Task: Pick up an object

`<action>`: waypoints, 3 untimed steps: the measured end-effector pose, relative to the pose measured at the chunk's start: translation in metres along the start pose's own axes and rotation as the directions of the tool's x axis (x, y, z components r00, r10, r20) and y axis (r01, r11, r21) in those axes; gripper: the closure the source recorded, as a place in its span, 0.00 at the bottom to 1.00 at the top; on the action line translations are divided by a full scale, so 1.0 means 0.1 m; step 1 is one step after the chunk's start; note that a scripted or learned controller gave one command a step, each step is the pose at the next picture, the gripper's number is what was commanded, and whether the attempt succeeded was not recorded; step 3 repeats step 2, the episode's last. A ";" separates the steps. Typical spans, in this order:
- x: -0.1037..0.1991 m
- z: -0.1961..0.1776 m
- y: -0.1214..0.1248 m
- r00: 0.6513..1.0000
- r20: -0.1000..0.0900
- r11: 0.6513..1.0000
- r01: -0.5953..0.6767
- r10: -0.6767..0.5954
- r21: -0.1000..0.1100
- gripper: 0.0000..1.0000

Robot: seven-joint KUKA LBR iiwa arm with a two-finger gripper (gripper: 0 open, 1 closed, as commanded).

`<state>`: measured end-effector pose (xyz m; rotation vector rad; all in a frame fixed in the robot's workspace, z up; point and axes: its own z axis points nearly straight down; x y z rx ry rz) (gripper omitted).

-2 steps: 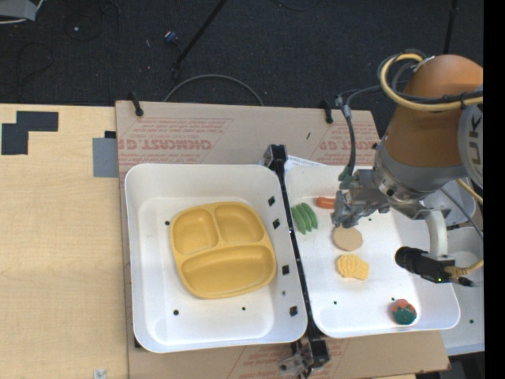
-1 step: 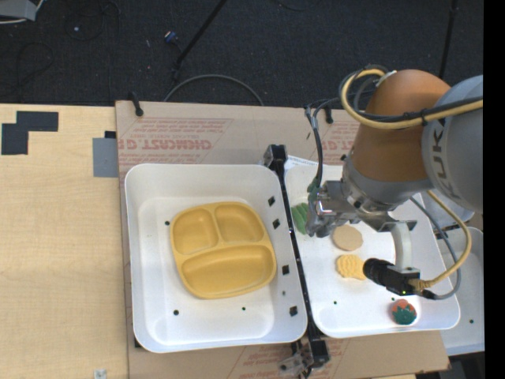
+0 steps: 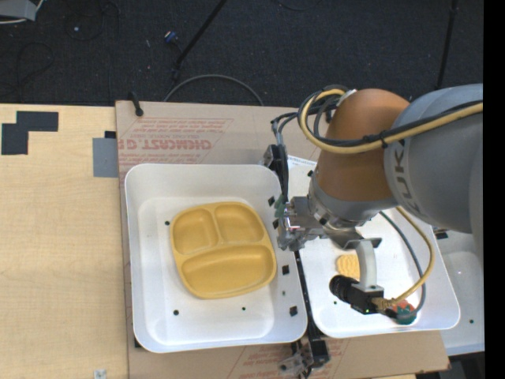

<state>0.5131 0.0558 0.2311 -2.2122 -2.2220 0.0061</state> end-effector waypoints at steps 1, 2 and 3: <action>0.44 0.04 -0.12 1.000 0.000 1.000 0.000 0.000 -0.001 1.00; 0.42 0.04 -0.11 1.000 0.002 1.000 -0.004 0.004 -0.002 0.00; 0.42 0.04 -0.11 1.000 0.002 1.000 -0.004 0.004 -0.002 0.00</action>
